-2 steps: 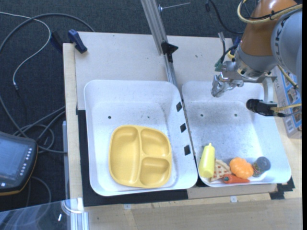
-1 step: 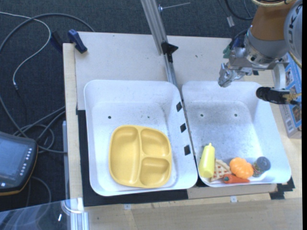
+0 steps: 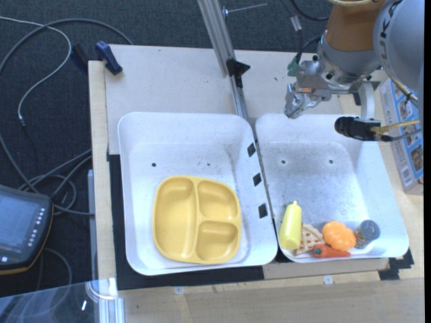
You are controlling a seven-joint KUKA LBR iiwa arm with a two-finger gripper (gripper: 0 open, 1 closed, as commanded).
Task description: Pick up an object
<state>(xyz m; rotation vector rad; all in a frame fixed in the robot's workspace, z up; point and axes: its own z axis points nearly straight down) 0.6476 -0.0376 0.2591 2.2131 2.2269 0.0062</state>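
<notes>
Above the far edge of the right bin [image 3: 377, 180] hangs the hand [image 3: 294, 108], carried by the grey arm [image 3: 363, 32] with its orange band; whether it is spread or pressed together cannot be told from this slant, and nothing shows between its tips. Along the near wall of that bin lie a yellow bottle [image 3: 291, 225], a waffle piece [image 3: 310, 238], a carrot [image 3: 328, 252], an orange fruit [image 3: 337, 235] and a small grey can [image 3: 368, 231], all close together and well apart from the hand. Left of them, a yellow divided plate [image 3: 196, 218] rests in the left bin [image 3: 135, 153]. Both bins sit on the pale worktop [image 3: 168, 79].
</notes>
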